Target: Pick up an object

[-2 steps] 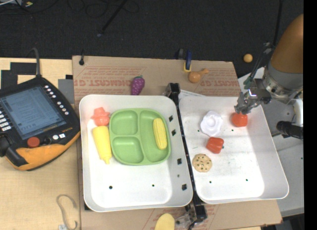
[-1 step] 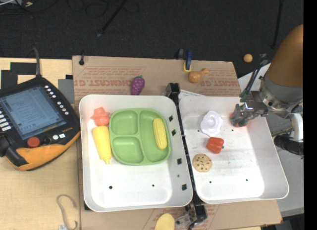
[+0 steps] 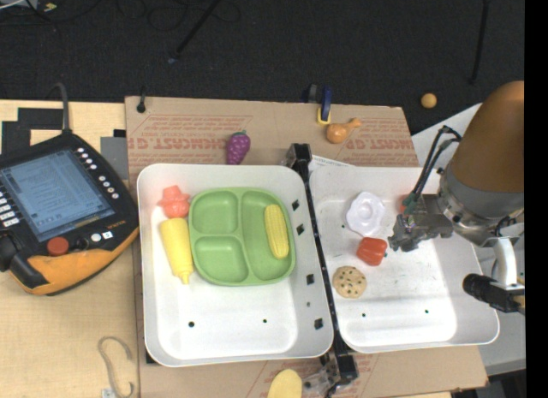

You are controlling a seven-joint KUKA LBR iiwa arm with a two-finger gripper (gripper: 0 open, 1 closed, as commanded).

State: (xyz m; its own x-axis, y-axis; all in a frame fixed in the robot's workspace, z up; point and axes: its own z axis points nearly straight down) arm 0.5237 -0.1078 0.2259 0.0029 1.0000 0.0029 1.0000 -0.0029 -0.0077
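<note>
In the right bin [image 3: 445, 319] lie a red pepper-like toy [image 3: 372, 251], a white crumpled cup-like object [image 3: 366, 213] and a round cookie [image 3: 349, 282]. My gripper [image 3: 404, 238] hangs low over that bin, just right of the red toy and near the white object. Its dark fingers are too tangled with cables to read. The left bin [image 3: 214, 328] holds a green divided plate [image 3: 240, 238] with a corn cob [image 3: 276, 229] in its right compartment, a yellow bottle-shaped toy [image 3: 177, 249] and a pink toy [image 3: 174, 202].
A purple grape bunch [image 3: 238, 146] and an orange-yellow toy [image 3: 341, 131] lie on the cardboard behind the bins. A teach pendant [image 3: 60, 208] sits at the left. A yellow object [image 3: 285, 383] lies at the front edge, a small orange ball [image 3: 428, 100] far back right.
</note>
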